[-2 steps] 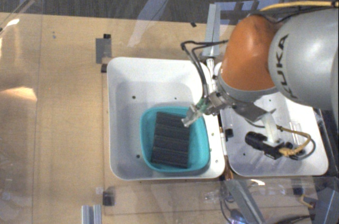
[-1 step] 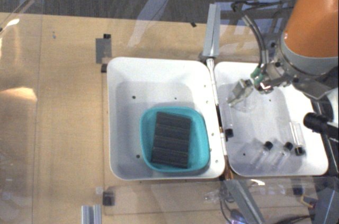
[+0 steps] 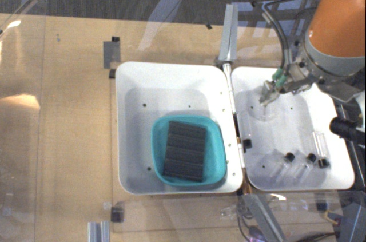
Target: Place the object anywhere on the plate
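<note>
A pale wooden bench (image 3: pixel 57 121) fills the frame's middle, bearing two white bins: left bin (image 3: pixel 131 121), right bin (image 3: pixel 337 172), touching side by side.

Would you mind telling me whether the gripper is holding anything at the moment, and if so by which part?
That cannot be told: the gripper hangs over the right bin and nothing shows clearly at its tip. The dark ridged block lies on the teal plate.

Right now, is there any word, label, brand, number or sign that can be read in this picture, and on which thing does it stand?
None can be read.
Teal square plate: no print.
Dark ribbed block on the plate: ridges, no letters.
Two white bins: no markings.
Gripper, orange arm band: no legible label.
</note>
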Motion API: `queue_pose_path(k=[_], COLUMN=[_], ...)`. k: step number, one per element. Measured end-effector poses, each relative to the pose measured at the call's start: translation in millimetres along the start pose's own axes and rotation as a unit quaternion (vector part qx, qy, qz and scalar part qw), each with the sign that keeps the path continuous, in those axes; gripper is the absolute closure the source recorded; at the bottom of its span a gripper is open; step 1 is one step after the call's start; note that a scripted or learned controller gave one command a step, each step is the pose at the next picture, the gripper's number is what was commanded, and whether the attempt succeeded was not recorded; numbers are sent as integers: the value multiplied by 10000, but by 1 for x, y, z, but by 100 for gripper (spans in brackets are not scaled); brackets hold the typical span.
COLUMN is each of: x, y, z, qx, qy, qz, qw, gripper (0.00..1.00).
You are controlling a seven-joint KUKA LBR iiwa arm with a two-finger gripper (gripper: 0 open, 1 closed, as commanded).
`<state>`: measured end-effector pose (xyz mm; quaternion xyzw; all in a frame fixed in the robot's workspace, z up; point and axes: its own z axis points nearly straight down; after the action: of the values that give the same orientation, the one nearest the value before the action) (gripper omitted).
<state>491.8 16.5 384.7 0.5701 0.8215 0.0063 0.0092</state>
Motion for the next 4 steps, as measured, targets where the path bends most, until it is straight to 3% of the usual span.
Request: queue_pose_path(k=[1,2,3,4], x=[59,58,58,58], y=[29,29,32,32], z=[175,174,163,163], qx=[85,81,52,53], qy=[42,41,38,38], qz=[-378,-375,-383,-384], qw=[9992,9993,9992,9992], gripper=[100,0,100,0])
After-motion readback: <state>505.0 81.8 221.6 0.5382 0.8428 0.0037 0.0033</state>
